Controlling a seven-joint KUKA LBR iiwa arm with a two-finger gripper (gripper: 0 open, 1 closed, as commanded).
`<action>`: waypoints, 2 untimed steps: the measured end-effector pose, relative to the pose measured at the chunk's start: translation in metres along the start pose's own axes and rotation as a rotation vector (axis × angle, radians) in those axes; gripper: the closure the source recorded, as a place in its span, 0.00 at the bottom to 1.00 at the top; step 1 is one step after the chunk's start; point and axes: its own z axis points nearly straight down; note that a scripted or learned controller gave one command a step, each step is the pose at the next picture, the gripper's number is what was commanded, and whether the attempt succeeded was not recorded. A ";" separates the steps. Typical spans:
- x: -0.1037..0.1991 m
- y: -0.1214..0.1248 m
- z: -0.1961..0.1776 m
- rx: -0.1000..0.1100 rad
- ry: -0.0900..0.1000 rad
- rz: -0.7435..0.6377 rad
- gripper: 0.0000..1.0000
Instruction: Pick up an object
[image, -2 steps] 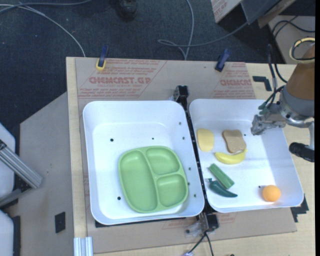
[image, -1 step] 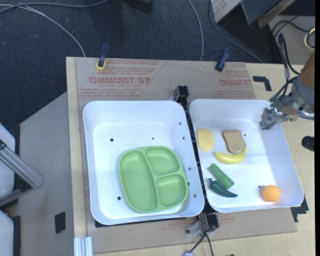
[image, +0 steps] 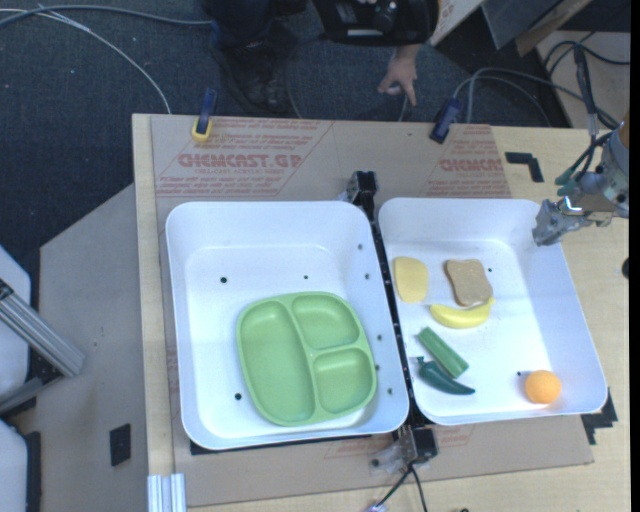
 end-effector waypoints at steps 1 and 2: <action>0.057 0.008 -0.005 0.005 0.004 -0.006 1.00; 0.103 0.013 0.003 0.009 0.005 -0.004 1.00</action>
